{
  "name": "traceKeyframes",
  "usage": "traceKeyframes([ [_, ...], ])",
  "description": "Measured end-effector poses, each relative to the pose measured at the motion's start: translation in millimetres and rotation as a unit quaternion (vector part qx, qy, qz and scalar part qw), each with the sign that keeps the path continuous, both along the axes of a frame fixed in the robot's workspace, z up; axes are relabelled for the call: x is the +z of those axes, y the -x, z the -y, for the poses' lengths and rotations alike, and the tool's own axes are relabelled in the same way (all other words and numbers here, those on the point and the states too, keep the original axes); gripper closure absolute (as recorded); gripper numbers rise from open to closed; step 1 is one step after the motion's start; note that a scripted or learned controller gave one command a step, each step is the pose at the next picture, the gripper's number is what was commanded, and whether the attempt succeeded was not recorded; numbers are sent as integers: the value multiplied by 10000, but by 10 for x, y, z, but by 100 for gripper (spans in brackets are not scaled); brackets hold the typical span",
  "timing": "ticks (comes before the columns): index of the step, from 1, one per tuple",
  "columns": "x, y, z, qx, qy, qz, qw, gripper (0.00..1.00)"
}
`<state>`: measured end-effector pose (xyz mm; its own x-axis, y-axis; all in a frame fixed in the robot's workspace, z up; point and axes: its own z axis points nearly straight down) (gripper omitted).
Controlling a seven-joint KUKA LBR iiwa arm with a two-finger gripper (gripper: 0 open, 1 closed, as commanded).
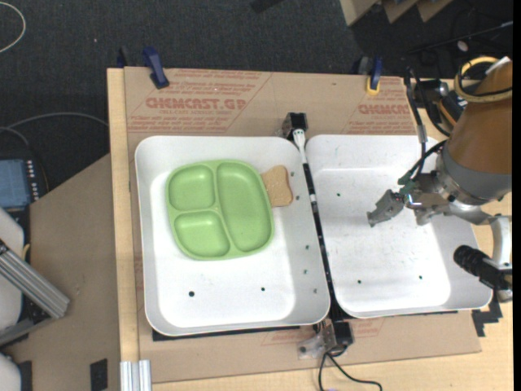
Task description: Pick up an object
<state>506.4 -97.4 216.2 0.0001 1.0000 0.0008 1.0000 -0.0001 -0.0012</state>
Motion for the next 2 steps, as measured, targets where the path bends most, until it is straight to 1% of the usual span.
traceKeyframes([
  [1,107,-8,0,0,5,18,10000,100],
  [2,1154,119,-581,40,1,67,10000,100],
])
